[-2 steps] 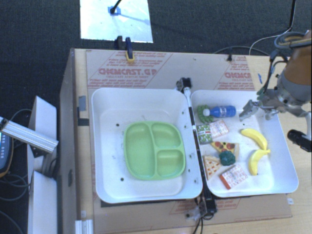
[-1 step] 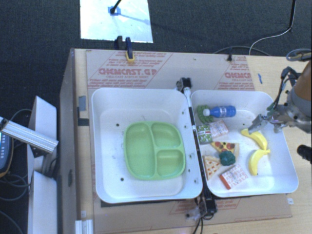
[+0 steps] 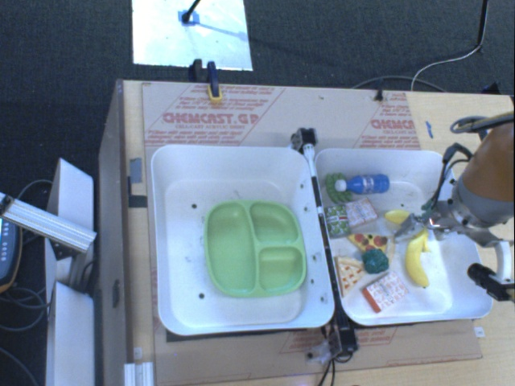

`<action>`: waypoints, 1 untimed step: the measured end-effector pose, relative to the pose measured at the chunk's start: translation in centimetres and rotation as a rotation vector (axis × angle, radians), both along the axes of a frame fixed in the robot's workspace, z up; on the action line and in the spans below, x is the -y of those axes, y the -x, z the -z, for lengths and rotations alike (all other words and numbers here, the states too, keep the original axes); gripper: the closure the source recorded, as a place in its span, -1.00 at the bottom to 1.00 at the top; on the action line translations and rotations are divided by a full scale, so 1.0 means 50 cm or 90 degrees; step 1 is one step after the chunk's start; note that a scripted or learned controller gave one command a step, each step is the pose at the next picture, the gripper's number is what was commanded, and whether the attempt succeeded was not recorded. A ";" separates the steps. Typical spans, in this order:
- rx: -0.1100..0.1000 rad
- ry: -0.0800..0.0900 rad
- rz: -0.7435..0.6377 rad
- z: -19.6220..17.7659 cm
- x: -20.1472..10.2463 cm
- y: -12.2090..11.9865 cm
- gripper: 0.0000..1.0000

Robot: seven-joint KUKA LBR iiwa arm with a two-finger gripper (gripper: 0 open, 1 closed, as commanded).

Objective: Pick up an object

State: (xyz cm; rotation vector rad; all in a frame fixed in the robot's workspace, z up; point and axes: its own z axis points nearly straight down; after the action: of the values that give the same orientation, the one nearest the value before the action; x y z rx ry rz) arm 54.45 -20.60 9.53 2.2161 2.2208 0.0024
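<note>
left bin [image 3: 173, 240]: open around green tray [image 3: 256, 248] | right bin [image 3: 463, 304]: crowded, near-right corner free

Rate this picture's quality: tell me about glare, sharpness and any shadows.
Camera view: soft and low in detail, so labels on small items in the right bin stay unreadable; strong glare washes out the white sheet on the floor; light is even, with faint shadows beside the green tray; the gripper looks blurred near the banana.

We see the arm [image 3: 489, 175] entering from the 3 o'clock edge, its orange band uppermost and the grey wrist below it. The gripper [image 3: 408, 230] extends toward 9 o'clock, angled low. Its fingers are too small and blurred to resolve.
</note>
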 end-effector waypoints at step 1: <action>-0.002 -0.001 0.001 0.022 -0.031 0.091 -1.00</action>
State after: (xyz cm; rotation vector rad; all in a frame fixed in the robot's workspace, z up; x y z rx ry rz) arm 49.91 -19.04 8.42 2.2196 2.2222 0.0006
